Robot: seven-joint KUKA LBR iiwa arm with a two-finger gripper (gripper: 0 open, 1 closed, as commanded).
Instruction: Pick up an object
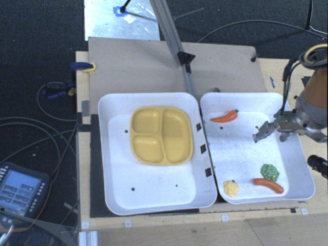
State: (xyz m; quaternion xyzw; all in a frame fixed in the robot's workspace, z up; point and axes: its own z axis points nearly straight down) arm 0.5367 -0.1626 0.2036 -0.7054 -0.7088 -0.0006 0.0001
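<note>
1. Objects for pick-up, all in the right bin (241, 102): an orange carrot (224, 117) at the far-left part, lying roughly left-right; a green leafy piece (269, 171) at the near-right; a red-orange sausage (268, 185) just nearer than the green piece, almost touching it; a small yellow piece (231, 188) at the near-left corner.
2. Left bin (148, 201): holds a yellow divided plate (161, 135) with three compartments, set toward the far side of the bin.
3. Arm enters from the right, orange band visible at the right edge. Gripper (262, 133) sits over the right half of the right bin, pointing left.
4. Jaws: cannot tell whether wide or narrow; tip is dark and small at this angle. Nothing visible between them.
5. Gripper lies between the carrot (farther, to its left) and the green piece (nearer), apart from both.
6. Tabletop (133, 65): brown board carrying both bins side by side, touching along their inner edges.
</note>
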